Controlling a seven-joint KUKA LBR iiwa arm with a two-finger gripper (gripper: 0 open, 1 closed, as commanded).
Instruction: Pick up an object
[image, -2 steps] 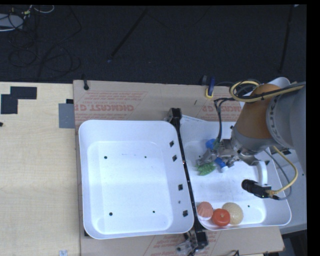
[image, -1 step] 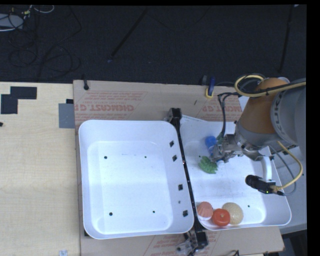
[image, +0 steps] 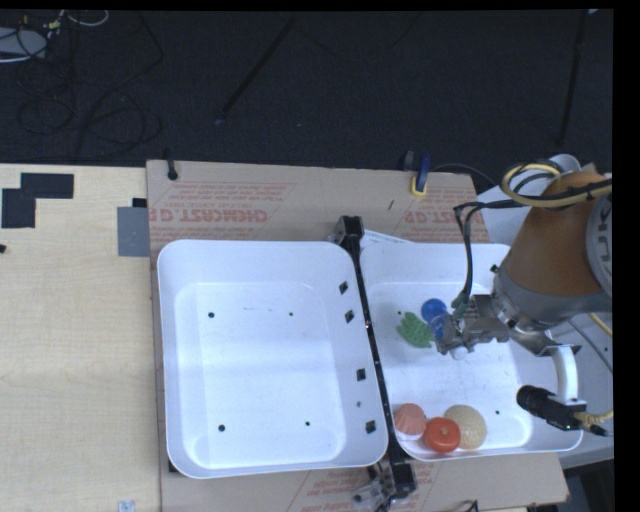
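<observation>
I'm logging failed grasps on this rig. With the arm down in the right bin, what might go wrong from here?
1. The gripper sits right beside the small blue round object and the green leafy object; it may shove one aside or catch both.
2. The red ball, pink piece and tan ball cluster at the right white bin's near wall, leaving little finger room.

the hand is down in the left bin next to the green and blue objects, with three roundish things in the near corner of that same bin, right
Not quite: the camera view shows the hand down in the right bin, not the left bin. The rest holds: it sits beside the green object and blue object, and three roundish things lie in that bin's near corner.
</observation>
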